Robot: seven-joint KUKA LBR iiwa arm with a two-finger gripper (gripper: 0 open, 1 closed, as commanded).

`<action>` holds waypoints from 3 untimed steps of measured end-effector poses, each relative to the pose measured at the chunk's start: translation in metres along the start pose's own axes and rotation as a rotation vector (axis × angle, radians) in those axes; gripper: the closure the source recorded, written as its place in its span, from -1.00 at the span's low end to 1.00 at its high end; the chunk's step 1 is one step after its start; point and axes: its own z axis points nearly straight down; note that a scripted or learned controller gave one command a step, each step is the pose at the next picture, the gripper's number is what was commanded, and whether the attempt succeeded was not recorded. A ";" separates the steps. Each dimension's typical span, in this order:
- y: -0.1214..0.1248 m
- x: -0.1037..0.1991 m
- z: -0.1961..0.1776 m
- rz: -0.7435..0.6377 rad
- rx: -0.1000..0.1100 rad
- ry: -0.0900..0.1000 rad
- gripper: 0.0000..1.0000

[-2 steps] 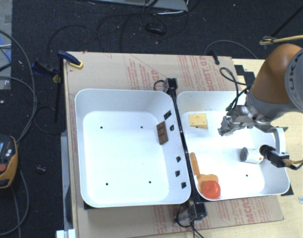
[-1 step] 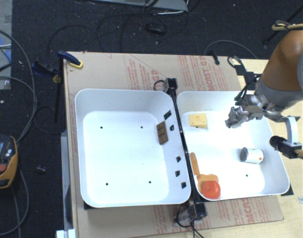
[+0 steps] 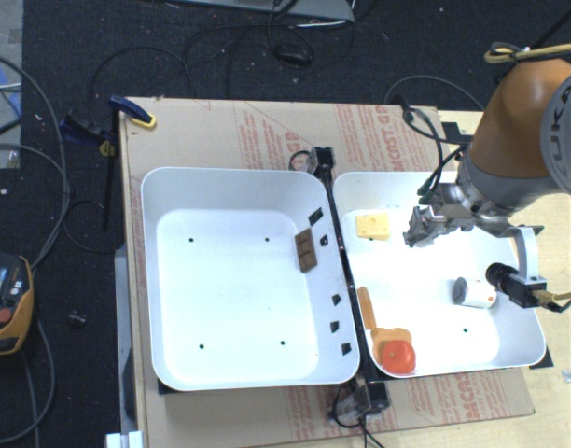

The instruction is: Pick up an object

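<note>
Your gripper (image 3: 424, 234) hovers in the right bin (image 3: 519, 357) beside the cheese block (image 3: 373, 226); you cannot tell its claw state.

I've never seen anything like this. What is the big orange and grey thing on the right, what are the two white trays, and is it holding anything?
You are looking down at a slant from one camera fixed above a workbench. The orange and grey shape is a robot arm reaching in from the right; its job is to pick up an object. At its end is a gripper, a two-fingered hand, hanging over the right bin with nothing visible between its fingers. That bin holds a yellow wedge like toy cheese, a small white and grey cylinder, a red tomato-like ball and an orange piece beside the ball. The left bin holds a small brown block near its right wall.
</note>
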 end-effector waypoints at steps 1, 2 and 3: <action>-0.016 0.045 -0.003 0.000 0.001 0.000 1.00; -0.020 0.095 -0.013 -0.001 0.001 0.000 1.00; -0.036 0.147 -0.006 -0.001 0.002 0.000 1.00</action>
